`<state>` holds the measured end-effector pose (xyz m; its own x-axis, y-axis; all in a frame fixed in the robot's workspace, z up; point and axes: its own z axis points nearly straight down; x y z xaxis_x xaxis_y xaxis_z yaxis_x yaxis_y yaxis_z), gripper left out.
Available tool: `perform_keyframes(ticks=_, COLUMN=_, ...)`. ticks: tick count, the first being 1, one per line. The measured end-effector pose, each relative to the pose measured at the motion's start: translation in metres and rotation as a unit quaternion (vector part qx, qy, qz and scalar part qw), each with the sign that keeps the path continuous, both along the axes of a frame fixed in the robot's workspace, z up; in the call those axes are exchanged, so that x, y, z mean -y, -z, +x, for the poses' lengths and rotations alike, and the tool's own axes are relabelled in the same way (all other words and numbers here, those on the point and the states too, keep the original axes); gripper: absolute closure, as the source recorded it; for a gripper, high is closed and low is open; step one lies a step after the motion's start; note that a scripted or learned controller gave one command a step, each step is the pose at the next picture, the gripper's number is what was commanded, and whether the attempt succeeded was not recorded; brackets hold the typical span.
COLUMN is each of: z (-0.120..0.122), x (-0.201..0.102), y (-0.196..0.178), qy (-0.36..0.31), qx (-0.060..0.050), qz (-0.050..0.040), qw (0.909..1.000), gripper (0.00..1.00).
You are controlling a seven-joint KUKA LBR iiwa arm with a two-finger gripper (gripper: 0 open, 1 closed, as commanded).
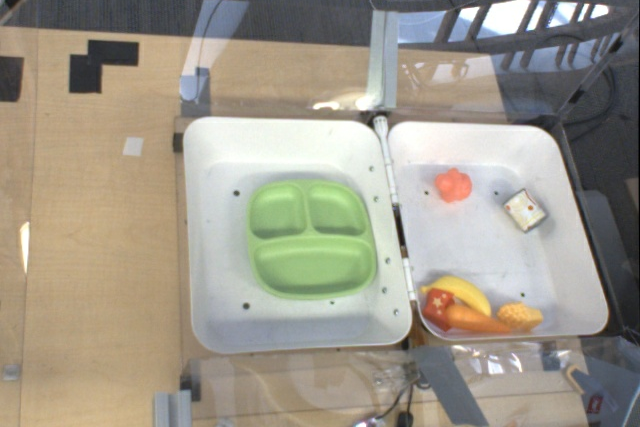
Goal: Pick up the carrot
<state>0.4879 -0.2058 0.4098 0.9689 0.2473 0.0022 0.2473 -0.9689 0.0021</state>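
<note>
Seen from above at a slant: two shallow white bins side by side on a pale wooden desk [90,245]. In the left bin [215,335], a green three-compartment plate [310,240], lying flat near the middle. In the right bin [560,155], an orange carrot [478,320] lying along the near wall in the near-left corner, thick end toward the dividing edge, tip pointing right. Just behind and touching it, a yellow banana [462,293]; at its thick end, a small red item [435,305], too small to identify. At the carrot's tip, a bumpy yellow-orange piece [520,316], touching or nearly so. Well apart from that cluster, toward the far side of the same bin, a round red-orange toy [454,185] and, to its right, a small white box [524,210] lying at an angle. Pincer state: cannot tell.
</note>
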Motion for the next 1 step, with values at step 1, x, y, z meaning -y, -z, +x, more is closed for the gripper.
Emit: perform_keyframes(ticks=1, z=0.0002, x=-0.0004, y=0.0406, qy=0.020, qx=-0.001, qz=0.0003, qw=0.9998, gripper=0.00)
